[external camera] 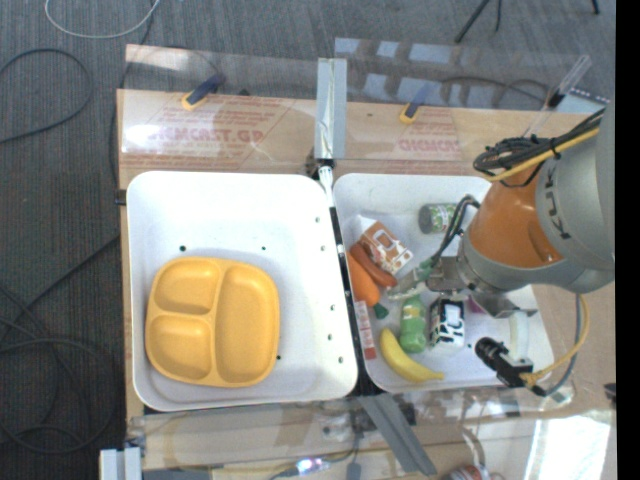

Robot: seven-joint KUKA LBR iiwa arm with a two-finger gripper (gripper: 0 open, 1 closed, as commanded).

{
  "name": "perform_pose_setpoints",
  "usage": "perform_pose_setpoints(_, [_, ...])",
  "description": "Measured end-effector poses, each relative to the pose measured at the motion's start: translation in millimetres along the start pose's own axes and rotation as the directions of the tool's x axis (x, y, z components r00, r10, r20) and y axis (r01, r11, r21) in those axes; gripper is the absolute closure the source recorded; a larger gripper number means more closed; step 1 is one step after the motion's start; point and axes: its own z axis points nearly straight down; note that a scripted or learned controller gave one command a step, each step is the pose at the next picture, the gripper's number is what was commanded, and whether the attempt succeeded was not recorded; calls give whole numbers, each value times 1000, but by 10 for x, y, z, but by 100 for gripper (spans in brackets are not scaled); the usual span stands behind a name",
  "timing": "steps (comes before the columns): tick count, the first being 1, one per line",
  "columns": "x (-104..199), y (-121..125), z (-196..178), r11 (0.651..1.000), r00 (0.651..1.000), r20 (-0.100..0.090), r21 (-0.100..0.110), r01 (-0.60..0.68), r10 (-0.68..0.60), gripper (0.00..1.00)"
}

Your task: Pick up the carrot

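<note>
Grey arm (560, 218) hangs over the right bin (520, 360); approach step, carrot ungrasped.
Carrot (364, 278) lies at the bin's nine o'clock edge; finger state cannot be told; next move calls for reaching left.

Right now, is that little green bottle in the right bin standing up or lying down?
Lying down. The small green bottle rests on its side on the floor of the right white bin, between the orange carrot and the yellow banana.
</note>
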Motion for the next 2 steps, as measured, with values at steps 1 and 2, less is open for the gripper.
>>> perform_pose_setpoints(1, [54,215,14,994,994,-11,6,110,-110,0])
perform_pose_setpoints(2, [8,60,7,987,987,-9,-14,160,-160,0])
